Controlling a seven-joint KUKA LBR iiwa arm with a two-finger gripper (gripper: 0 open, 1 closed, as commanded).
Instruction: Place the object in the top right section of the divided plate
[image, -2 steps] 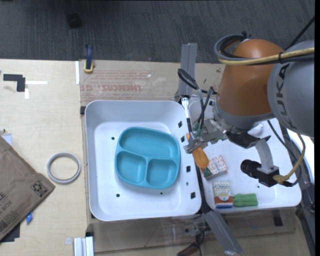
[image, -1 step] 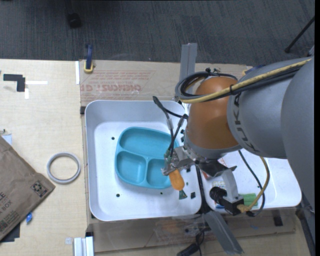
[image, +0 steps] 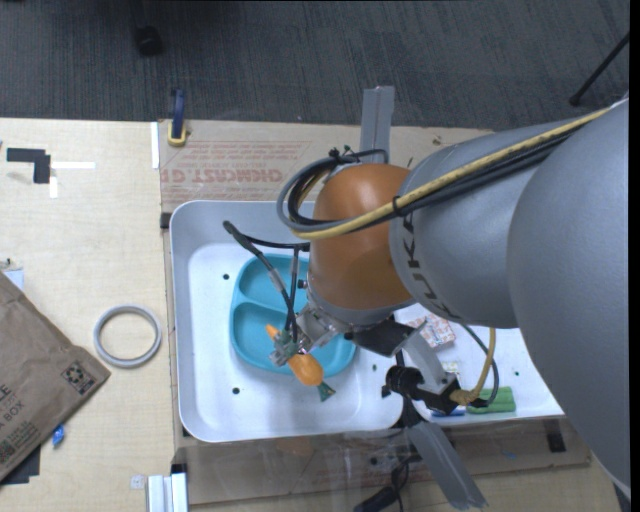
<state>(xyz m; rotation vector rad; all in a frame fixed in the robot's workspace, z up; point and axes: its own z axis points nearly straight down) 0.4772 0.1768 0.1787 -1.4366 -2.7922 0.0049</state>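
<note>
Mid-task, not placed yet as far as I can judge. Tool (image: 292, 346) sits low over the blue divided plate (image: 255, 300) in the white bin (image: 200, 400), mostly hidden under the orange wrist band (image: 355, 240). The object, a small toy carrot (image: 306, 369), orange body with a green tuft at its lower end, lies at the plate's near rim, just beside the tool tip and partly overhanging the edge. Can't tell whether the tool is wide or narrow, nor whether the carrot is between its tips or just resting on the rim, since the wrist blocks that. The top right section is hidden by the arm, so its contents are unknown. Left to do, by my read: get the carrot across into that section and release. Grey tape ring (image: 127, 334) on the desk (image: 80, 250), well apart, is irrelevant.
</note>
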